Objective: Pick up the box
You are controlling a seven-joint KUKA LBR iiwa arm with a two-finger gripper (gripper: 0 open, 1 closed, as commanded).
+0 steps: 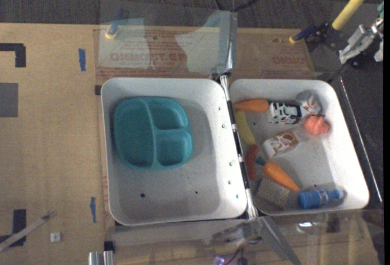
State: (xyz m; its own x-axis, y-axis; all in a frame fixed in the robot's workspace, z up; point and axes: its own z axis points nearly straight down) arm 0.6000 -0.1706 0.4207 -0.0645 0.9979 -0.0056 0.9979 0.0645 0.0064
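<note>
Box (275,193) lies wedged among carrot (281,176), bottle (318,198) and bin wall (251,197) (tight), so I expect snagged neighbours; gripper (361,44) state I cannot tell.

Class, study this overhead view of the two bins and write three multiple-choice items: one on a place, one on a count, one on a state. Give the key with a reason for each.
1. Where does the teal divided plate lie?
A. left bin
B. right bin
C. on the cardboard

2. How many orange carrots lie in the right bin?
A. none
B. two
C. five

3. How does the blue bottle stand?
A. upright
B. lying on its side
C. held in the air

Key: 1 A, the plate rests on the left bin floor. 2 B, one carrot near the top, another carrot lower down. 3 B, its length runs along the bin floor.
</note>
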